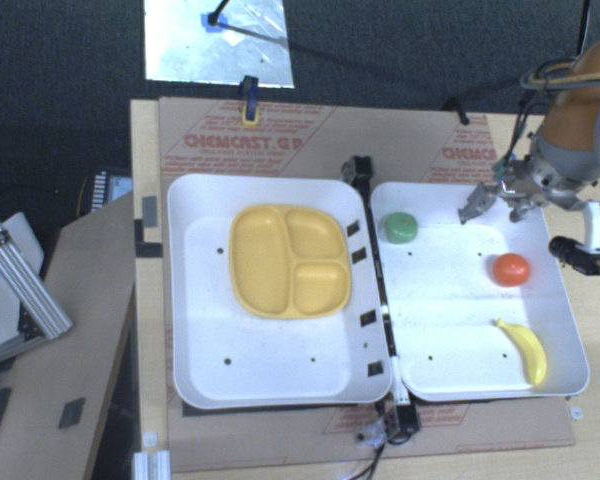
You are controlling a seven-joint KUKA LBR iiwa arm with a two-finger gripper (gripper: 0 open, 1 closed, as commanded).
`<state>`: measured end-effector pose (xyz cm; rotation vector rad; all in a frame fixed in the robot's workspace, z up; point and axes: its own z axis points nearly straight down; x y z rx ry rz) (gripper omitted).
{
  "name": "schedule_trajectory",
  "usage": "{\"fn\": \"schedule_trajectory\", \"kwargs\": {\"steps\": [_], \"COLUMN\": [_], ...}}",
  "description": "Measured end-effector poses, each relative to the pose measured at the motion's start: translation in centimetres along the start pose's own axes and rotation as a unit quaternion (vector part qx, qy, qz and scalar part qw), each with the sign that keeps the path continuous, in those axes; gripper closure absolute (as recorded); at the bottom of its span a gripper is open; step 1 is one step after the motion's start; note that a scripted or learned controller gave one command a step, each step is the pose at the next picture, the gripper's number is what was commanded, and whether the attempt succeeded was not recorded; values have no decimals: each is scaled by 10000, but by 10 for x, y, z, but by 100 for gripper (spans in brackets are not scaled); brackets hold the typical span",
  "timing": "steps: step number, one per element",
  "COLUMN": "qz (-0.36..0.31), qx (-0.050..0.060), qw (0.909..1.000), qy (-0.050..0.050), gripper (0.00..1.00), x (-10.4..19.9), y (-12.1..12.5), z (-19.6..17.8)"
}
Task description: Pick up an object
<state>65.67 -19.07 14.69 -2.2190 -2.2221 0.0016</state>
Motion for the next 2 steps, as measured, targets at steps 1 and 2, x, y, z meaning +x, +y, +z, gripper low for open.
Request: {"fn": "schedule_trajectory", "kwargs": {"steps": [1,2], "qz": [-19,-31], "qx": [-1,-40], "qw": [10000,10000], "qy": [-1,-15], "gripper": [0,100], "x": [-4,-4], "y": [9,11], "z": [54,39]}}
